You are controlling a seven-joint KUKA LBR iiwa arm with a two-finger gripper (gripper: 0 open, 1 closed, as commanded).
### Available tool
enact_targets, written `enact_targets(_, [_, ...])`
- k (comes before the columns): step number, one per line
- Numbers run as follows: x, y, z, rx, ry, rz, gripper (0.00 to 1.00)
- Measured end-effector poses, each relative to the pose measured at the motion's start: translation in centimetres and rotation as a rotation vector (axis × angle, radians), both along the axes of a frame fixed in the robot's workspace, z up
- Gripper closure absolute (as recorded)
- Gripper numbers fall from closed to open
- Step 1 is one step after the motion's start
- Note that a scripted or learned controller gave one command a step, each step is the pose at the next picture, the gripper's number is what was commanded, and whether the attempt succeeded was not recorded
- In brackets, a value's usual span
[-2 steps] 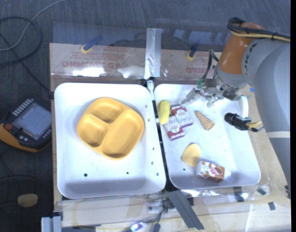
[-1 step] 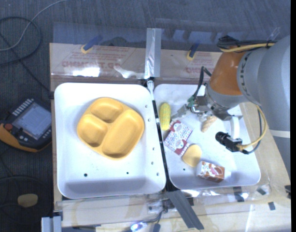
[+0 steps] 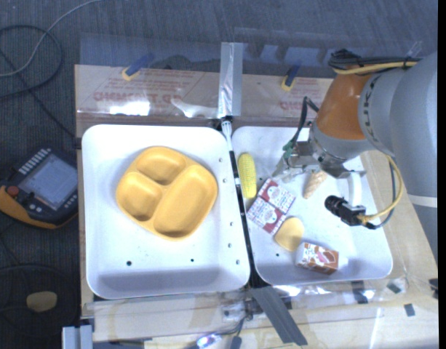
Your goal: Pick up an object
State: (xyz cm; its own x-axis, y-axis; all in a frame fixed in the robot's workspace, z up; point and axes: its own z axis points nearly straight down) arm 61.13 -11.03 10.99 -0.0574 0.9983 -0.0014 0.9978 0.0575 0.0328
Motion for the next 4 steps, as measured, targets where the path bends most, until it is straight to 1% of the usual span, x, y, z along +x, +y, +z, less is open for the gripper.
enact_targets(1, [0.0,0.0,0.0,0.000,0.001,0.000,0.00])
enact_targets(2, [-3.8,-0.9,-1.0,-0.004,-0.006,0.003,0.00])
enact_targets(3, [-10.8,0.8,-1.2,-0.005,-0.004,0.010,0.00])
enact_targets(4, [-8.2,-2.1,-1.3,-0.005,0.007,0.264,0.00])
